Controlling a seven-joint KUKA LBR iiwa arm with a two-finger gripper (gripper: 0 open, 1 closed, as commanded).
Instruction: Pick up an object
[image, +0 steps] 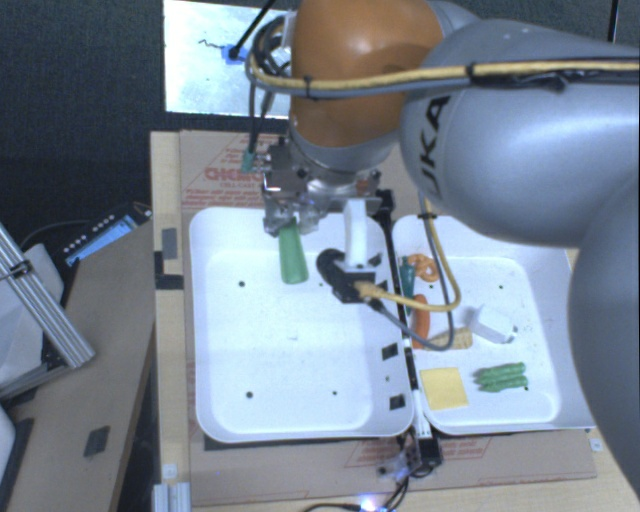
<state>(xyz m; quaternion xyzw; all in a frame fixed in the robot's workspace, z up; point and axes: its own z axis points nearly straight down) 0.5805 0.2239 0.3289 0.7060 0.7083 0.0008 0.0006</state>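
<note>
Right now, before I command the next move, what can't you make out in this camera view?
- Jaws: tucked under the wrist; the gripper looks to be touching the green cylinder, but a grasp can't be confirmed.
- Right bin: its far right side is covered by the arm.
- Orange items: crossed by cables, shapes unclear.

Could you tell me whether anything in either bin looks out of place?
Nothing looks spilled or broken. One oddity: the green cylinder hangs tilted just under the gripper over the left bin; whether it is gripped is unclear.

Pincer (322, 235) over left bin (230, 400), green cylinder (292, 257) alongside
</note>
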